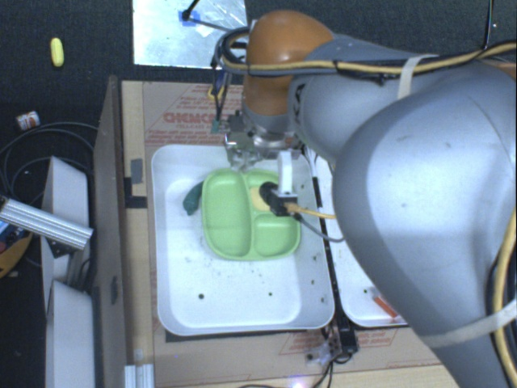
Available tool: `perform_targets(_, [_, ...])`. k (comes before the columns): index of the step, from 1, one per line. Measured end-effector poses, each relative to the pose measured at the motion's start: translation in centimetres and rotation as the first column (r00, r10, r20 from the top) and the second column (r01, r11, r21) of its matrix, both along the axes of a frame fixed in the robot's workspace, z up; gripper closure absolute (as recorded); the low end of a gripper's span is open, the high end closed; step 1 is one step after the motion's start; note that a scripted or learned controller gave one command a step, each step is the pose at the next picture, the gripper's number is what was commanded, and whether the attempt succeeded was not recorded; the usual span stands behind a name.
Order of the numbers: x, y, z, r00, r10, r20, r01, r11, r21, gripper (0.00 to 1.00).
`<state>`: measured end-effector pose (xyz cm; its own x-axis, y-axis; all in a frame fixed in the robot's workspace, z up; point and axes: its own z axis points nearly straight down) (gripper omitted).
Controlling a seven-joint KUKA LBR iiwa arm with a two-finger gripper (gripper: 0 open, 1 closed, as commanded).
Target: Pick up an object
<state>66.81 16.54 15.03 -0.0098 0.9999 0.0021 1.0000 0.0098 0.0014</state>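
Robotics lab, industrial arm (404, 144), 2 white bins (174, 297), loose cables (32, 148), cardboard-lined bench (174, 103)

Red block lettering printed on the cardboard sheet (174, 111) under the white bins, upside down from this angle, seemingly "CHEMCO" though not certain. More red print along the cardboard's near edge below the left bin (234, 309), too small to read. No other legible text, numbers or signs anywhere else.
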Motion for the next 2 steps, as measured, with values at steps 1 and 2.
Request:
perform_targets(1, [-6.2,6.3,3.8,1.000,0.002,-0.001,-0.002,1.000,0.002,1.00])
perform_targets(2, [-8.4,4.7,7.5,1.000,-0.009,-0.001,0.009,1.000,0.000,1.00])
